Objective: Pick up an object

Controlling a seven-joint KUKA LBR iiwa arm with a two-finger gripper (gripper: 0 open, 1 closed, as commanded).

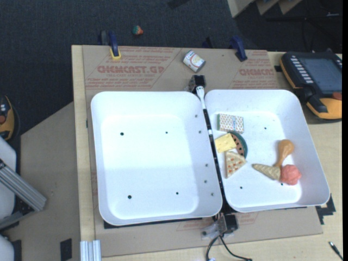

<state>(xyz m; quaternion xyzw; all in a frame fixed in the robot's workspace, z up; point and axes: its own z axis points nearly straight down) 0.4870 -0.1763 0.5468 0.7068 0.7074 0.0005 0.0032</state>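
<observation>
We judge the drumstick [283, 152] — tan, bulbous at the top, tapering to a thin shank — light, stiff and best pinched across that shank. It lies in the right bin [304, 124], near a pink lump [291, 174]. The gripper's state we cannot tell.

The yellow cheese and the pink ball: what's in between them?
In the camera view, the waffle-patterned pizza wedge and the tan cone lie between the yellow cheese and the pink ball.
</observation>
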